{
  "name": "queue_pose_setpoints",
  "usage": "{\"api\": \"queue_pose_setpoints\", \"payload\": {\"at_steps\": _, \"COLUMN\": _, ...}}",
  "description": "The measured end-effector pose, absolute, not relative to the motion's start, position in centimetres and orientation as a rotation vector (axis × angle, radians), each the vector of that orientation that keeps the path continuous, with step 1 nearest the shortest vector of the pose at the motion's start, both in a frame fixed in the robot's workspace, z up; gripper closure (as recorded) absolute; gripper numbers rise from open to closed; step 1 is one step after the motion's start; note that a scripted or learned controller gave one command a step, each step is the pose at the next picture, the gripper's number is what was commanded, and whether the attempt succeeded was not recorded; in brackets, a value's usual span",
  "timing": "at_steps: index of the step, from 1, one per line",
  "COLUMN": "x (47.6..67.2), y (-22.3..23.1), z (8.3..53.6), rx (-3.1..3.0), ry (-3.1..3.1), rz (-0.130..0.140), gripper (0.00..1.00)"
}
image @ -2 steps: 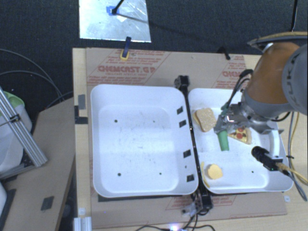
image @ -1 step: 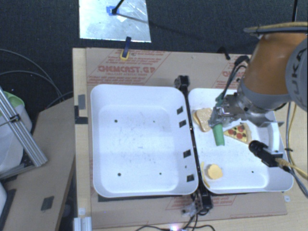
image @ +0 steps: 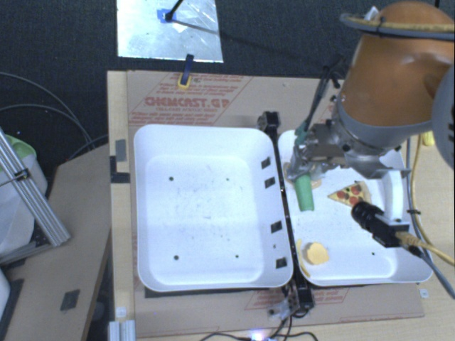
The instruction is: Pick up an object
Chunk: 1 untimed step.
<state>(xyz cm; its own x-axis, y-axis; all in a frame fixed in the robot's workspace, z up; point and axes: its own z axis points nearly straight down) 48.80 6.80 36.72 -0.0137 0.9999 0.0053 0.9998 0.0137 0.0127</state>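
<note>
Yellow and roundish, a small disc (image: 316, 253) lies low in the frame, on the floor of the right bin (image: 355, 265) close to its lower left corner and near the divide with the left bin (image: 206, 204). Above it in the picture, well apart, a green cylinder (image: 305, 194) lies in the same bin along its left wall, its long axis running up and down the frame. The gripper (image: 304, 165) hangs right over the cylinder's upper end, so close that the two seem to meet, but whether it is open, closed or clamped on the cylinder cannot be told from this angle. To the right of the cylinder, near the middle of the right bin, a pizza slice (image: 350, 194) with red and yellow topping lies flat. The arm (image: 398, 69), its broad orange band uppermost, fills the upper right of the frame. Both bins rest on a sheet of printed cardboard (image: 192, 101)
</note>
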Motion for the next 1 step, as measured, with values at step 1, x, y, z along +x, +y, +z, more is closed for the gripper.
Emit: {"api": "queue_pose_setpoints", "payload": {"at_steps": 1, "x": 48.75, "y": 2.68, "z": 45.84, "rx": 2.216, "ry": 2.213, "rz": 0.017, "gripper": 1.0}}
